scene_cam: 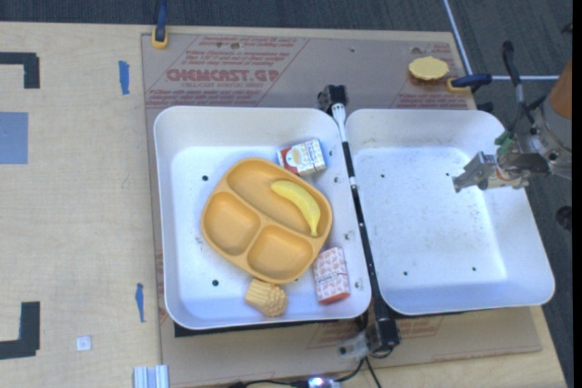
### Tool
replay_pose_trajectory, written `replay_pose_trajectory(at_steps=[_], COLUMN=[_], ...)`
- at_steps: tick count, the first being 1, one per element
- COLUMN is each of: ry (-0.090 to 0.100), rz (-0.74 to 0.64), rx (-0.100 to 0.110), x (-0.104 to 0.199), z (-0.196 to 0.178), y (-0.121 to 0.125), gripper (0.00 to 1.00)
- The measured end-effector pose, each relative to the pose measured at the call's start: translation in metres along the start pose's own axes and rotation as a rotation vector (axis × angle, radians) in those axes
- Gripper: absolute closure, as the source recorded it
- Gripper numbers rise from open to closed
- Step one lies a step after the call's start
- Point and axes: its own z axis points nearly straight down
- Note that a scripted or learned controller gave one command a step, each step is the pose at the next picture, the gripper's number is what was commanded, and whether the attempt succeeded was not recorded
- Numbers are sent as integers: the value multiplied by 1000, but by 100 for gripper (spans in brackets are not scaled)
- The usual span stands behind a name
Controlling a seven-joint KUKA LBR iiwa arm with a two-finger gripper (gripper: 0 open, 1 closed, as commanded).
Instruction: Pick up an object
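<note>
The gripper [468, 176] is hanging over the right bin [436, 286], near its right edge, and whether its jaws are spread or closed cannot be told from here. Nothing is showing between them. In the left bin [182, 195], an orange divided plate [245, 232] is sitting mid-bin with a banana [300, 203] lying in its far compartment. A small carton [303, 156] is resting just beyond the plate, a corn cob [265, 295] near the front edge, and a red-and-white packet [332, 274] toward the front right corner.
</note>
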Motion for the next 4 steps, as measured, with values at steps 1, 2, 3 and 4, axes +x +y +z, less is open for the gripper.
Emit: replay_pose_trajectory(at_steps=[1,2,3,4], ry=[-2,-1,0,-1], rz=[-1,-1,-1,-1], rx=[-6,-4,0,0], x=[13,49,92,93], z=[116,116,117,117], y=[68,122,122,122], gripper=[0,0,0,0])
